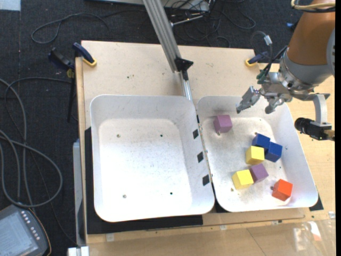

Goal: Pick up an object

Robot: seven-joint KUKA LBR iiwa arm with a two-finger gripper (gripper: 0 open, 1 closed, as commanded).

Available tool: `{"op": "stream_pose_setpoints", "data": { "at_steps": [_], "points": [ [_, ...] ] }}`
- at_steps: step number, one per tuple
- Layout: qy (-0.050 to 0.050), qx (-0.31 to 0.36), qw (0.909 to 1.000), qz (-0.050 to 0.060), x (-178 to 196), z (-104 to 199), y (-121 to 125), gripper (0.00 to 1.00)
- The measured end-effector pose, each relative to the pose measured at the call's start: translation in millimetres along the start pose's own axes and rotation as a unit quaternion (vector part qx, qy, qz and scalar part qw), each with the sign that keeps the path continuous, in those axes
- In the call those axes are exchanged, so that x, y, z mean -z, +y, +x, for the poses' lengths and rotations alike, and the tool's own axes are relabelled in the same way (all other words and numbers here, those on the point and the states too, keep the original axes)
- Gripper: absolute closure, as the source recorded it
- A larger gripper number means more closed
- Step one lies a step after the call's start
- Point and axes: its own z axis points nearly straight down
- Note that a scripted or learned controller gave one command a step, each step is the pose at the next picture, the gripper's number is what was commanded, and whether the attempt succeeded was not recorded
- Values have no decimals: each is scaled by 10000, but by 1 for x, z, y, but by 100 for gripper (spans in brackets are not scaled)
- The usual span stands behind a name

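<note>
At the bottom left corner, on the dark carpet floor (37,116), lies a grey handheld panel (18,231) with loose black cables (16,159) near it. The pale wooden surface (133,68) carries two white bins side by side, with yellow clamps (88,60) at its far corners and a metal pole (162,28) slanting over it. The left bin (144,153) has only small dark specks. The right bin (298,143) holds a purple cube (223,124) apart from the others, then blue cubes (268,145), two yellow cubes (254,154), a second purple one and an orange cube (282,189). The claw (259,101) hangs open above the far edge of the right bin, gripping nothing.
</note>
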Motion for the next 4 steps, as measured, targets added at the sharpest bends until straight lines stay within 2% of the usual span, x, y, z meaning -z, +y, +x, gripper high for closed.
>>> {"op": "stream_pose_setpoints", "data": {
  "at_steps": [1, 3, 4],
  "points": [
    [0, -6, 10000, 0, 0, 0, 0, 0],
    [-1, -15, 10000, 21, -106, -7, 18, 0],
    [5, -16, 10000, 33, -170, -9, 15, 0]
  ]
}}
